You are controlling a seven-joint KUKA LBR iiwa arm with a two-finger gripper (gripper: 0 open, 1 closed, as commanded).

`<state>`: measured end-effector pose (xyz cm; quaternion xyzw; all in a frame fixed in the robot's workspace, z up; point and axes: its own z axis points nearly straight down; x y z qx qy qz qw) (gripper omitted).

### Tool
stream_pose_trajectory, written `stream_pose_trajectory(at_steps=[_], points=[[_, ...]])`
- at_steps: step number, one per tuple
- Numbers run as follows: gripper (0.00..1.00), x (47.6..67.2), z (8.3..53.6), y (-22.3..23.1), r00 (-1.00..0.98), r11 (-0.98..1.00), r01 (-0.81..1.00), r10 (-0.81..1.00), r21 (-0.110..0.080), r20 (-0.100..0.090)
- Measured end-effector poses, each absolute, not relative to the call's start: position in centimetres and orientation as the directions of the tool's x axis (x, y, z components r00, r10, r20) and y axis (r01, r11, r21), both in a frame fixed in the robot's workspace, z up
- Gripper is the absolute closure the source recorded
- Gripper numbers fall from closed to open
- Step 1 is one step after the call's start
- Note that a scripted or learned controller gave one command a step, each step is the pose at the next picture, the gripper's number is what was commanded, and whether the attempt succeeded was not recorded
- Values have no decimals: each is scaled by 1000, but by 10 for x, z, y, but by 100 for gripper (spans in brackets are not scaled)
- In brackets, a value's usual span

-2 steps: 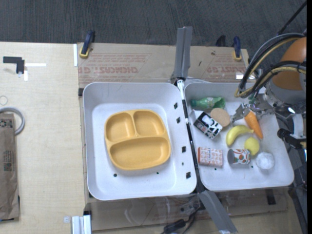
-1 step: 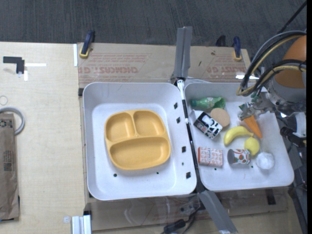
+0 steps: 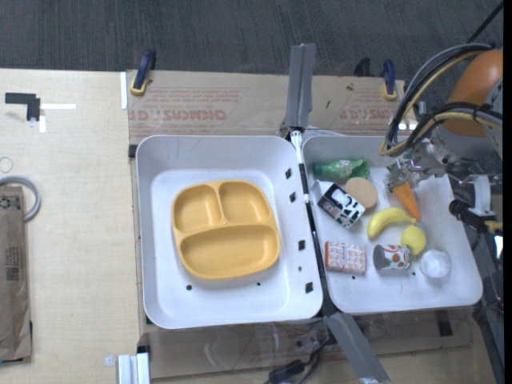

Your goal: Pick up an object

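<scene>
Robot lab: clamped bench (image 3: 64,214), bins (image 3: 152,238)

Both bins (image 3: 152,238) look like smooth white plastic with a slight sheen. The yellow plate (image 3: 226,229) in the left one is matt plastic. The bench (image 3: 72,214) is pale wood, unvarnished by the look of it, and there's plain brown cardboard (image 3: 216,106) at the top centre. Banana (image 3: 387,219) and lemon (image 3: 414,238) come off glossy, like plastic toys. The green bag (image 3: 342,168) is shiny crinkly film
</scene>
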<state>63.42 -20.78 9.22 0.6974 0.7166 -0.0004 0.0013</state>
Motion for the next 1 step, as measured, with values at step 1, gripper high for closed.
stream_pose_trajectory(at_steps=[1], points=[[100,643,181,-182,-152,152,988,988,1,-3]])
